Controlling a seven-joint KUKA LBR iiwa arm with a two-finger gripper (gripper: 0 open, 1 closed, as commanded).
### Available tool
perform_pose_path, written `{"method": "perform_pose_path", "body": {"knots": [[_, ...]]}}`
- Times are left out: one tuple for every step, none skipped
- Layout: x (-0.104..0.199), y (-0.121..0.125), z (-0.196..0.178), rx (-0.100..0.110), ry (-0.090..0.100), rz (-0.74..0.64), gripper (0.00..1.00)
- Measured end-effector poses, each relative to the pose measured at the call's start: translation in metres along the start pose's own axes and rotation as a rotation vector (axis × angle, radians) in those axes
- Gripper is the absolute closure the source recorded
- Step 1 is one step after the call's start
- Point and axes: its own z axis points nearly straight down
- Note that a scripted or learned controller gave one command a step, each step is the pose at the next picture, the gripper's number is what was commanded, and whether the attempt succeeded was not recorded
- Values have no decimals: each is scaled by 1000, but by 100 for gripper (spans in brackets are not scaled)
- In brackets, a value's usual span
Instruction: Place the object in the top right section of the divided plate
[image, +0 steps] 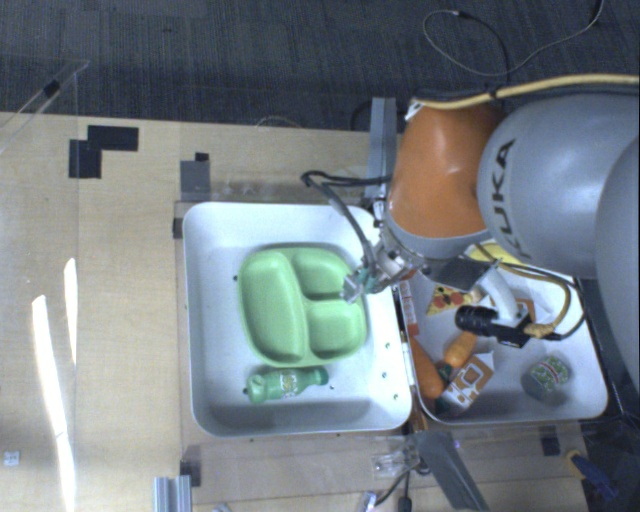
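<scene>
In the left white bin (200, 300), a green plastic bottle (285, 382) lies nearest the front, just beside the green divided plate (290, 300). My tool (362, 280) is over the plate's right edge; its state I cannot tell. Behind, my grey and orange arm (450, 180) covers part of the right bin (590, 400), where packets lie.

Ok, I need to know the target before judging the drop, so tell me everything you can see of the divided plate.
The divided plate is pale green, matte like plastic, with rounded corners and three sections: one long on the view's left, two smaller on its right. It lies flat in the left bin, slightly turned. The hand hovers at its upper right edge. A green bottle lies just below it.
</scene>
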Motion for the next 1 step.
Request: {"method": "perform_pose_path", "body": {"knots": [[-9, -37, -11, 5, 1, 36, 100]]}}
